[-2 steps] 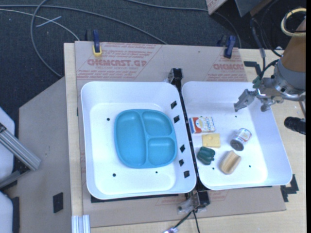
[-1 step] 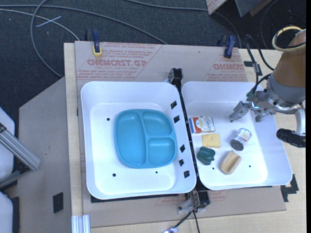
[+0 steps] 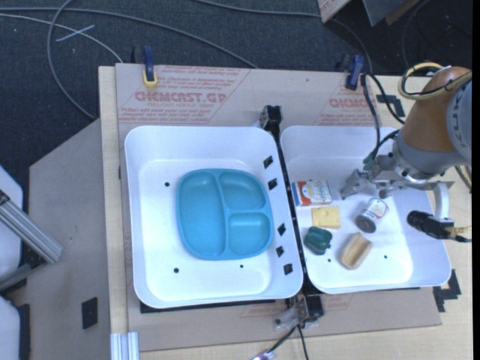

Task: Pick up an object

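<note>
Left bin (image 3: 142, 201) holds a blue divided plate (image 3: 225, 214). Right bin (image 3: 424, 272) — arm (image 3: 435, 126) partly cut off at frame edge. Gripper (image 3: 373, 188) just above small can (image 3: 370, 214); grip state unreadable. Nearby: bread roll (image 3: 355, 250), cheese (image 3: 325, 217), green pepper (image 3: 318, 239) — blurry.

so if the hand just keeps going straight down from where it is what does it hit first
Probably the small can, which lies about under the hand in the right bin. Depth is unclear from this slanted view, so it could land on bin floor beside it.
</note>
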You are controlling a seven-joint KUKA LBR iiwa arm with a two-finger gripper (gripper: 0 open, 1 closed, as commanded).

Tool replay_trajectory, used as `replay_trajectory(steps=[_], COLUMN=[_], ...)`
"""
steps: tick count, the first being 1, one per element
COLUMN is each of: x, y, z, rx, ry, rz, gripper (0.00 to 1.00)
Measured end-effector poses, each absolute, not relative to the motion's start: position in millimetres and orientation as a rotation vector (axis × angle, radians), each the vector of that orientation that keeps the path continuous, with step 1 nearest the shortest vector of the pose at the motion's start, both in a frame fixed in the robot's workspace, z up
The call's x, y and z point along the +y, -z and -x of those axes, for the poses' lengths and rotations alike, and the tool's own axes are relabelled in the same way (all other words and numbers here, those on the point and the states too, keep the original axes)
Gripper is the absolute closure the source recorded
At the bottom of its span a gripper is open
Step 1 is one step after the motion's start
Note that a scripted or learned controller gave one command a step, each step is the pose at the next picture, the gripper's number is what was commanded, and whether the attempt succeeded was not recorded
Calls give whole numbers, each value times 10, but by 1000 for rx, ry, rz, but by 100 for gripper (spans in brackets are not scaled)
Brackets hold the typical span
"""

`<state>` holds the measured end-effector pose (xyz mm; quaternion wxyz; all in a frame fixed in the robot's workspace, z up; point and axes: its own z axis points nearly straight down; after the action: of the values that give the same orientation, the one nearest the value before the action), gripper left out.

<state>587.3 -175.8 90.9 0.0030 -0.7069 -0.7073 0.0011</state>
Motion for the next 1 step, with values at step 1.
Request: replay_trajectory(steps=[1], x=[-1754], y=[-850], z=[-5874], rx=[-2220], ry=[-1], rz=[2219], gripper=[0])
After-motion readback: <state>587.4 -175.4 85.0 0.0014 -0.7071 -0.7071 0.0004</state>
